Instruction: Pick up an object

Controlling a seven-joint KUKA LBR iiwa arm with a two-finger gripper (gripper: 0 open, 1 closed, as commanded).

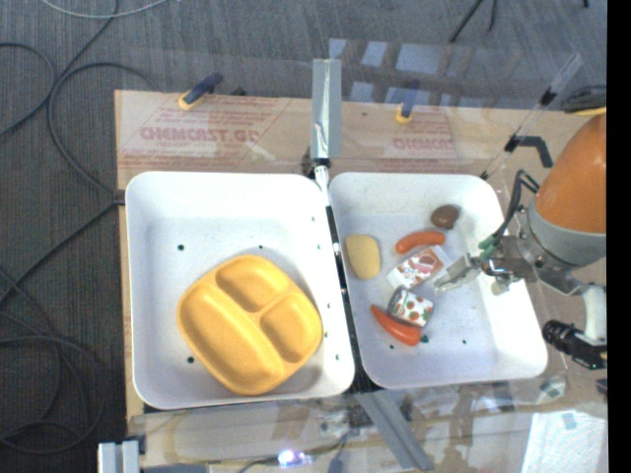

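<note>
Left bin (148, 264) is holding a yellow divided tray (250, 323), sitting toward its near right. Right bin (513, 348) is holding the pickable clutter: a pale potato (363, 256) by the left wall, a brown lump (445, 216) farther back, an orange sausage (421, 240), two red-and-white packets (420, 265) (411, 306), and a red pepper (395, 326) nearest. Gripper (455, 272) is hovering just right of the upper packet, fingers looking slightly spread, pinching nothing. Risk: items are crowding and touching, so closing there is likely nudging the packet aside or catching only an edge, giving a slip or empty grasp.
</note>
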